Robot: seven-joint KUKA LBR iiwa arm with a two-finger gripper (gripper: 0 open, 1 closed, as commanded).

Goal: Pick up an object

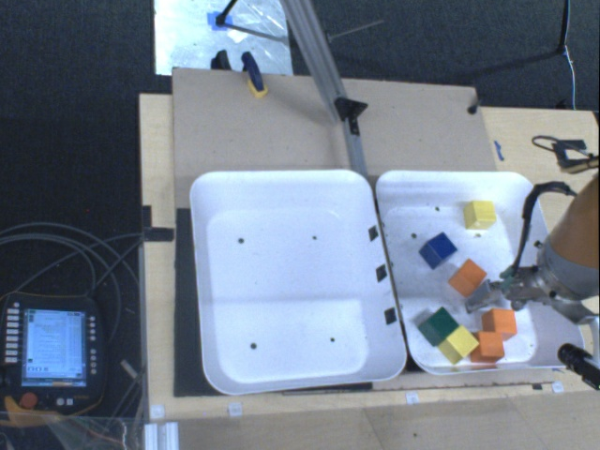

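Hovering my pincer (489, 298) in the right bin (412, 195); whether it's released or clenched, I cannot tell. Just nearer than it: orange cube (500, 322). Just beyond it: orange block (467, 277). I'd centre over one, descending straight.

Both bins are plain white, the left bin (291, 279) and the right bin (412, 190) alike, dotted with a few small dark specks. In the right one sit coloured blocks: a yellow block (480, 215), a blue block (438, 250), an orange block (467, 277), a dark green block (437, 326), a second yellow block (459, 343) and two more orange blocks (492, 334). The bench (412, 125) is tan cardboard-brown. The arm (574, 251) shows grey and orange.
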